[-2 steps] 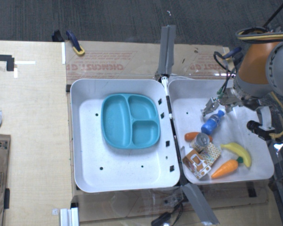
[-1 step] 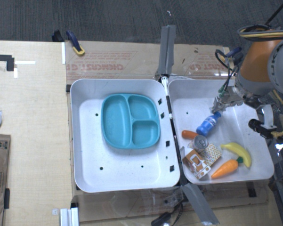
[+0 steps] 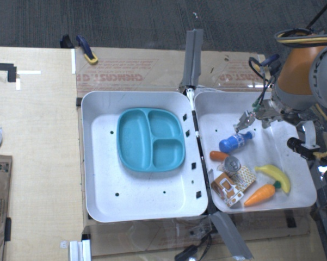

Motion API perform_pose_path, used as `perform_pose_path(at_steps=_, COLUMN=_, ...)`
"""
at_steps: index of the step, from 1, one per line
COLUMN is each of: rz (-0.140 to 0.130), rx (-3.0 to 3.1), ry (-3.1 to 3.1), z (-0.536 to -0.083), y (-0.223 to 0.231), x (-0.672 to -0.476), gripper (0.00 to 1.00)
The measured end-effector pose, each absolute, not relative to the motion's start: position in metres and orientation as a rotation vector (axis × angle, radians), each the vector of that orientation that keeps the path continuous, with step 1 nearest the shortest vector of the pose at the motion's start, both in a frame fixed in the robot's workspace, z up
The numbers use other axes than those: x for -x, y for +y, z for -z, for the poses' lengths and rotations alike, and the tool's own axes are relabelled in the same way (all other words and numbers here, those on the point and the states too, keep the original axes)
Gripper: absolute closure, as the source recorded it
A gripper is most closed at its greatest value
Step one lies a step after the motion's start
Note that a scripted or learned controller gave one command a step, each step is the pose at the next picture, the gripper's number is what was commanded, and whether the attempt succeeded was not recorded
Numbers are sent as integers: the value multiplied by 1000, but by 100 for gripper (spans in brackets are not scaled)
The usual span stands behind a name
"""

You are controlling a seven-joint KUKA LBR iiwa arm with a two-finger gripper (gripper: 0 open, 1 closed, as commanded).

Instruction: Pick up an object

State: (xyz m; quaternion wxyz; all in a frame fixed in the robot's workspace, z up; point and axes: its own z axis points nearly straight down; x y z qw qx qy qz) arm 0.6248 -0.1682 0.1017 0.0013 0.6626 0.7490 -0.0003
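While the gripper is being held above the right bin, its two fingers are being shown spread, with nothing between them. The blue bottle is being taken as the landmark: it is lying just below and slightly left of the fingertips, its long axis slanting up to the right. The orange carrot and yellow banana are lying well below-right of that bottle.

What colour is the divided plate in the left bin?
Light blue, a turquoise shade. The divided plate shows plainly in the camera view.
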Motion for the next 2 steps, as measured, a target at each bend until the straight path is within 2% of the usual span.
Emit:
perform_pose_path(at_steps=1, rz=2, rx=-2064, ry=2368, z=-92, y=-136, x=-599, gripper=0)
perform_pose_path(at_steps=2, rz=1, rx=-2092, ry=2344, z=-92, y=-121, x=-564, gripper=0)
